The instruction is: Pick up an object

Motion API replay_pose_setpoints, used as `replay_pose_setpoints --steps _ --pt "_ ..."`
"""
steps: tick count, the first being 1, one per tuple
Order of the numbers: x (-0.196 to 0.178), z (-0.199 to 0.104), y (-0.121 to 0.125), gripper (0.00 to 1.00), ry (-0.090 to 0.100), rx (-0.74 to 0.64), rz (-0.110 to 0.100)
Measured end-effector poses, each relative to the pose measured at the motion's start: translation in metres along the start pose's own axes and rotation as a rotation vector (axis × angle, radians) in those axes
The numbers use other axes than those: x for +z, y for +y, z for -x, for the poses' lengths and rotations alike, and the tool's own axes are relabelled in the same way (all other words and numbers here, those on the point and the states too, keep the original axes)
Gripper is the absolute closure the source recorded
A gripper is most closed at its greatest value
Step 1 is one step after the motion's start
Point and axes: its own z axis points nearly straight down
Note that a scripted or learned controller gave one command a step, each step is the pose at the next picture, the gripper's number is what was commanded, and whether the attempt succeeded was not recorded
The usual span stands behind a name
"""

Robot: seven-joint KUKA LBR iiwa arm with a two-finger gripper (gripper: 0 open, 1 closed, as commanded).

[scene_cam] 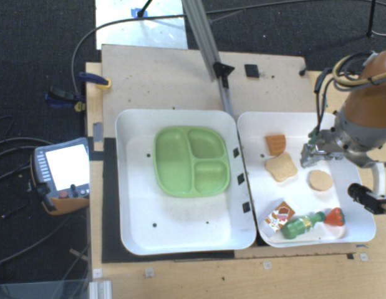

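Left bin (127, 185): we've got a green divided plate (193, 161) sitting in the upper middle, three compartments, all bare, and white floor all round it.

Right bin (255, 136): this is where the pickable things are. An orange block (275, 144) lies up near 11 o'clock of the bin. Just below it, a tan toast-like slice (280, 167). A round tan cookie-like disc (320, 180) lies toward 3 o'clock of that slice, apart from it.

Right bin, bottom edge: a small red-and-white carton (279, 217) at 6 o'clock, a green bottle (301, 225) lying on its side just beside it, and a red piece (334, 217) at the bottle's 3 o'clock end, close against it.

Gripper (310, 155): over the right bin, between the toast slice and the disc, a little toward 12 o'clock of both. Nothing shows between its fingers.

Jaws: can't tell how wide they stand; the metal tip is small and blurred.

Arm (367, 114): the orange band and grey wrist come in at 3 o'clock, cut off by the frame edge.

Hard to read: the print on the carton is too small to make out, and what the red piece is.
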Motion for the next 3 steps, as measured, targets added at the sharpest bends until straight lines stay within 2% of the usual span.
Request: replay_pose_setpoints --steps 1,2,3 --pt "-0.030 0.000 0.002 1.00 0.000 0.000 -0.001" --pt "-0.038 -0.050 0.016 1.00 0.003 -0.005 -0.003" --pt "-0.025 -0.106 0.019 1.00 0.004 -0.006 -0.005"
